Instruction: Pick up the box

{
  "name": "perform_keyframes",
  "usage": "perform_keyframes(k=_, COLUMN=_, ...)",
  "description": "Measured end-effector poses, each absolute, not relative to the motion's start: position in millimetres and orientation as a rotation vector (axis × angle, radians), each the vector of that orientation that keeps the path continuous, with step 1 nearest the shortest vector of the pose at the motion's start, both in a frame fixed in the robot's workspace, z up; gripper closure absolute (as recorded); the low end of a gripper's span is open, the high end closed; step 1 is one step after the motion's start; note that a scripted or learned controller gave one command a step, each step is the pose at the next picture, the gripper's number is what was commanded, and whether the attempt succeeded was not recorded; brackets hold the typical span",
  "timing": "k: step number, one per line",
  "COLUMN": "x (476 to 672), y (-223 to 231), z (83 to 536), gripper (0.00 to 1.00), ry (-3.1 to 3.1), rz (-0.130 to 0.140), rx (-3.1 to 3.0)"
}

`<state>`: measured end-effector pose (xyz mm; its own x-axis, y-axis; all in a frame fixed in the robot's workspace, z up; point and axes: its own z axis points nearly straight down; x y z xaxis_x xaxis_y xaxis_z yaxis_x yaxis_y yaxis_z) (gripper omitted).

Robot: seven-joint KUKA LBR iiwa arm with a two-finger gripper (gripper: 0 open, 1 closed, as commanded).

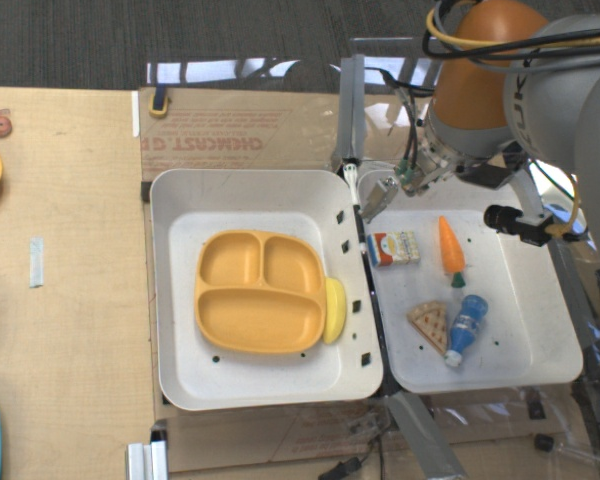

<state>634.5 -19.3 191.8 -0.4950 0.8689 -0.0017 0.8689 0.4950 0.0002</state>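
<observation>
Over the right bin (540, 368), near its top left corner, the gripper (378, 194) hung low at the end of the big grey arm (565, 78) with its orange band (480, 63). I could not tell from this view whether the claw was open or closed, because it looked small and dark against the bin's edge. Nothing could be seen held in it. The box (393, 249), small and red and white, lay flat on the floor of the right bin, close to the wall between the two bins and just below the claw. It looked like it sat on the bin floor, not lifted at all. Near it lay a carrot (451, 247), a blue bottle (464, 330) and a brown waffle piece (430, 325). The left bin (175, 298) held a yellow divided plate (260, 291) with a yellow banana-like thing (334, 310) touching its right side. So the job seemed to be at its start: the claw was near the box, but the grab and the lift were not yet done.
</observation>
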Motion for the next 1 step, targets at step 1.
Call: perform_keyframes(k=1, x=618.4, y=-76.6, z=191.0, gripper=0.0, ry=2.689, rz=-0.003, rx=1.625)
